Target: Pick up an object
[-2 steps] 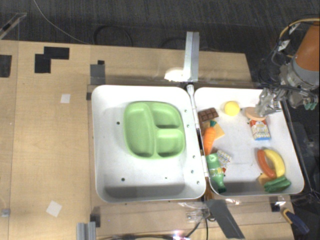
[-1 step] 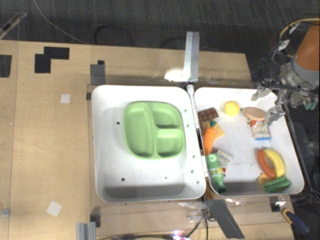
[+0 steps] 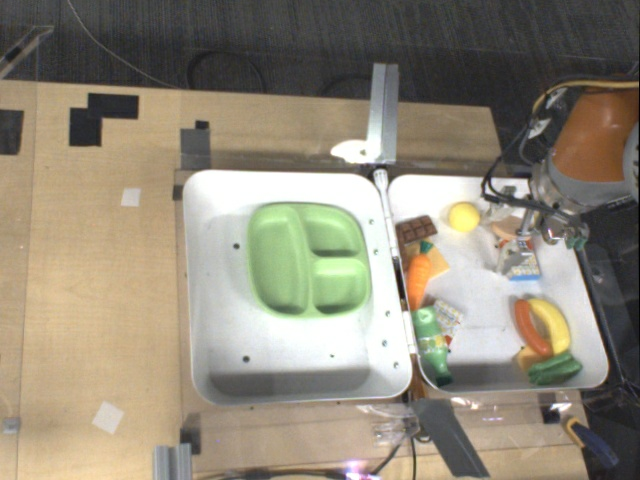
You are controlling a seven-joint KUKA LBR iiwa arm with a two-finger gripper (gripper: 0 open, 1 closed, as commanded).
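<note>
My end effector [image 3: 520,258] is low in the right bin [image 3: 590,298], far side; grip state: can't tell. Lemon [image 3: 462,217] sits to its left, banana [image 3: 551,323] nearer the front. Green tray [image 3: 305,258] in left bin [image 3: 215,298].

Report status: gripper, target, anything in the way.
Gripper low in right bin, grip state unclear. Nothing visibly held. Lemon to its left, banana below in view. Green tray in left bin.
</note>
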